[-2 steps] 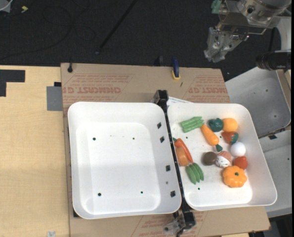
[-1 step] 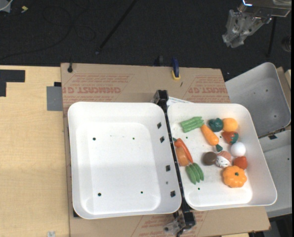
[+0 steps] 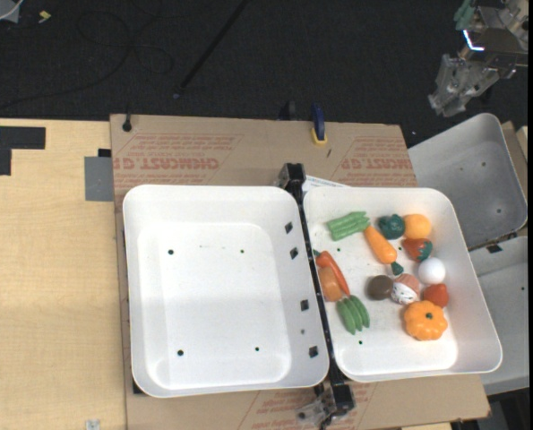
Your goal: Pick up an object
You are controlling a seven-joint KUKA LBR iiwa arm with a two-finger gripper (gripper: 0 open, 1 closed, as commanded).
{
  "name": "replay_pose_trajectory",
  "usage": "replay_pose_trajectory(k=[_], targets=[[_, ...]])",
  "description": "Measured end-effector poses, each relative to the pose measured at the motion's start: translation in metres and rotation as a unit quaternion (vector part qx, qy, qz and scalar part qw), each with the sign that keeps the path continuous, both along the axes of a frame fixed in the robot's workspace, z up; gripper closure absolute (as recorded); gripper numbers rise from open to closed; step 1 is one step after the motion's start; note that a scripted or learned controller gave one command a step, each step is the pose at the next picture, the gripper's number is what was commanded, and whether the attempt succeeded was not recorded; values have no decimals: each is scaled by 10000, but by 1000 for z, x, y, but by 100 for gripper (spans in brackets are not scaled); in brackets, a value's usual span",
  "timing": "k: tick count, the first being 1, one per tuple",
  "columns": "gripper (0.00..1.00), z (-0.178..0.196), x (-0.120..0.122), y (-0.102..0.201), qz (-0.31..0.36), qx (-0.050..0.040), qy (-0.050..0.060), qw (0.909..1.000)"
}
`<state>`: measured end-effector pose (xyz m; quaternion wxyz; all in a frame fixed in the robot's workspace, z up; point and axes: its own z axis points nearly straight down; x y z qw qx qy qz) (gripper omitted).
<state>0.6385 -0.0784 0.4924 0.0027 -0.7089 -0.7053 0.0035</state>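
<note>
Up in the far right corner, well above and behind the bins, I'm seeing the gripper [image 3: 460,83] hanging over the dark floor, clear of everything on the bench; whether it is released or clenched I cannot tell at this size. Nothing is sitting between it and the toys. Just below it, a grey metal plate [image 3: 481,173] is leaning out beside the right bin [image 3: 477,352]. That bin is holding all the toy food: a green bean pod [image 3: 348,225] near the back, an orange carrot [image 3: 381,245] lying slantwise beside it, a dark green piece [image 3: 391,227] and an orange fruit [image 3: 417,227] touching at the back right. A white ball [image 3: 433,270] is resting just ahead of them, with a small pumpkin [image 3: 425,321] nearest me. Against the divider, an orange-red piece [image 3: 332,278] and a second green pod [image 3: 354,313] are lying close together. I'm watching the left bin [image 3: 141,240] sitting flush alongside, both on a brown cardboard sheet [image 3: 212,155].
</note>
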Motion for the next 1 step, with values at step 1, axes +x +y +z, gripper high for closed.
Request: replay_pose_trajectory(k=[1], targets=[[100,47,6,-22,21,-1,-48,10000]])
